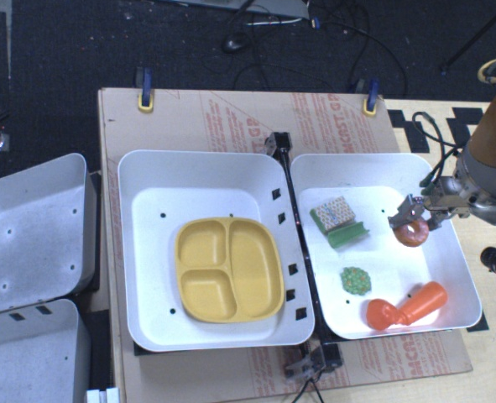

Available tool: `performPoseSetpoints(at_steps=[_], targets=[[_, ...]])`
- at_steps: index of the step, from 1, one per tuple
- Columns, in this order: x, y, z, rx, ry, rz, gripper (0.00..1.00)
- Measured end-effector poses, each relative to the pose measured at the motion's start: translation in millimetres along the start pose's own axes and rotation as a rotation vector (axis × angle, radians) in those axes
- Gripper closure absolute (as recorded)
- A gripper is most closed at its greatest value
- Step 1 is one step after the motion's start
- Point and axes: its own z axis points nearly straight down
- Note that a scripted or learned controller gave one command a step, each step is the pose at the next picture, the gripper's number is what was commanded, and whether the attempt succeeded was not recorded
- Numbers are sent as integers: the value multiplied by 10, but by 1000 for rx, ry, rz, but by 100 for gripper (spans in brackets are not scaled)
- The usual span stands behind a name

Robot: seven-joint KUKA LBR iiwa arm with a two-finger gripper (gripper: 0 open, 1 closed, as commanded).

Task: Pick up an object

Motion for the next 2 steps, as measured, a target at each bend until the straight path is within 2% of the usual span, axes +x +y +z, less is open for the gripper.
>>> performPoseSetpoints(at_steps=[1, 2], targets=[[579, 180, -39, 2, 2, -4, 100], [1171, 172, -40, 5, 3, -5, 100]])
